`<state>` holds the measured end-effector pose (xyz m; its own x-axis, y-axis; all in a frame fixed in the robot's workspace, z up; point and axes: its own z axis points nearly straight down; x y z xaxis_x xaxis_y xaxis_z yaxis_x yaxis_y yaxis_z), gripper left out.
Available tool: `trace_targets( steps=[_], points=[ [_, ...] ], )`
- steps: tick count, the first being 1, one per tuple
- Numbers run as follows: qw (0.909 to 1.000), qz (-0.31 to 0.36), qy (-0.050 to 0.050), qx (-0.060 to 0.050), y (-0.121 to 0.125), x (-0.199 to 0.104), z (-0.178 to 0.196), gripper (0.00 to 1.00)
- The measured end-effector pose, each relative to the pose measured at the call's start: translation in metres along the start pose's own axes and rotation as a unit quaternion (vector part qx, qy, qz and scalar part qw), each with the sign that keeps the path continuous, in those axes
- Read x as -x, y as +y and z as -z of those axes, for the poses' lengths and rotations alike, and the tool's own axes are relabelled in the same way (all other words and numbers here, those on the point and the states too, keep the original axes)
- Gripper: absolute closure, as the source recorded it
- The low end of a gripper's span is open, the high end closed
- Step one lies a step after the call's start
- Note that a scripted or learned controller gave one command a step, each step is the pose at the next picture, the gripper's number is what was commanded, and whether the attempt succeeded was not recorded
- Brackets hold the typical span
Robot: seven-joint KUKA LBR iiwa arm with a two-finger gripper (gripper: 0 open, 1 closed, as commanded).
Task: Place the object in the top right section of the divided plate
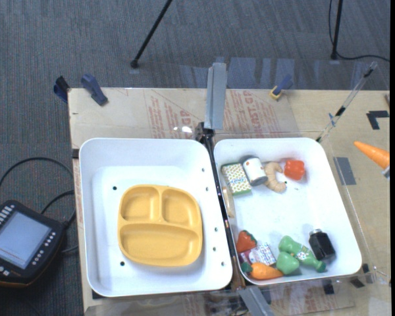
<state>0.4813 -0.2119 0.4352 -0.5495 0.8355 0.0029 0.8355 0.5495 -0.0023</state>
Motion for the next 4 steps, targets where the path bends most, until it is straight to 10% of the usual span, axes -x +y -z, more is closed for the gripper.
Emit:
trace_targets(
  steps=[3,4],
  points=[
    [0.9773,0.212,-0.001,0.001,-0.002,-0.002,0.001,1.0],
    [0.9469,0.322,-0.001,0.001,0.022,0.012,0.0,1.0]
  ],
)
